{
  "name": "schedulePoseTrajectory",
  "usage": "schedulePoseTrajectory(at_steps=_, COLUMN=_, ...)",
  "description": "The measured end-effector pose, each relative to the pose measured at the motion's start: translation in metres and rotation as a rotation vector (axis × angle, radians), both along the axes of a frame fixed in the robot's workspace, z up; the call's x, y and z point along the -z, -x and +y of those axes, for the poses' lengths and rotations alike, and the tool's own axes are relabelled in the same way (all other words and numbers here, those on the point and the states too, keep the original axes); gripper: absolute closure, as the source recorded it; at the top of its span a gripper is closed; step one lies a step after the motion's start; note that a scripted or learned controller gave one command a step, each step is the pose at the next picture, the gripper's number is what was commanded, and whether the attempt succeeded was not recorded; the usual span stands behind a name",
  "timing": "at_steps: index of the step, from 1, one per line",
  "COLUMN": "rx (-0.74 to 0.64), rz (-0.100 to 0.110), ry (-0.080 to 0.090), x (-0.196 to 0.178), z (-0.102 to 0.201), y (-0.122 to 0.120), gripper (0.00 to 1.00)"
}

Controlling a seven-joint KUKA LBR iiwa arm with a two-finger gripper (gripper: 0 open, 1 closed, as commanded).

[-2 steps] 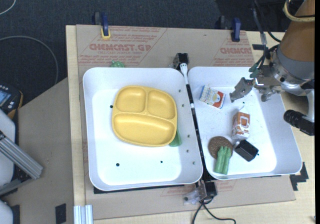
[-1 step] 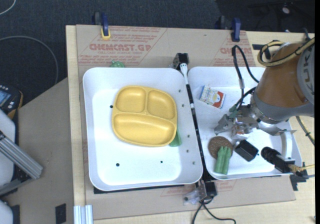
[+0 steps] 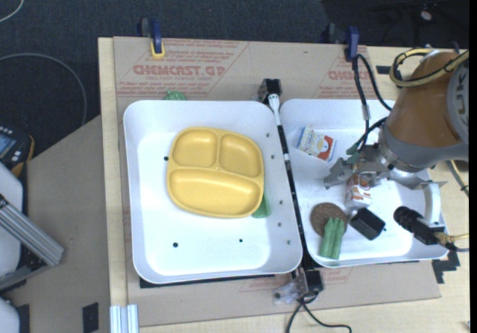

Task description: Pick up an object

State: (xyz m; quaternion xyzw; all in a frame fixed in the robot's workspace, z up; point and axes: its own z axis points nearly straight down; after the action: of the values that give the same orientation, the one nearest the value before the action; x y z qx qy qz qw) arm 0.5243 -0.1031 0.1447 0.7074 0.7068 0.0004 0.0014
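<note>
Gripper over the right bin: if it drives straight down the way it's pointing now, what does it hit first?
Most likely the small red-and-white packet that shows right under the gripper. The brown round object and black block lie just beyond it. Depth is hard to judge from this slanted view.

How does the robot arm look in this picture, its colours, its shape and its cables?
The arm is thick and rounded, with a broad orange band above a grey wrist section. Black cables, plus a thin yellow one, loop beside it near the top. The claw is small, made of grey metal parts.
</note>
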Motion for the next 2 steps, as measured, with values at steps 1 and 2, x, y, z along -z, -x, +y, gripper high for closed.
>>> schedulePoseTrajectory(at_steps=1, rx=-0.001, rz=-0.019, ry=0.006, x=0.039, z=-0.023, y=-0.042, gripper=0.0)
schedulePoseTrajectory(at_steps=2, rx=-0.006, rz=-0.016, ry=-0.001, x=-0.145, z=0.024, y=-0.011, gripper=0.0)
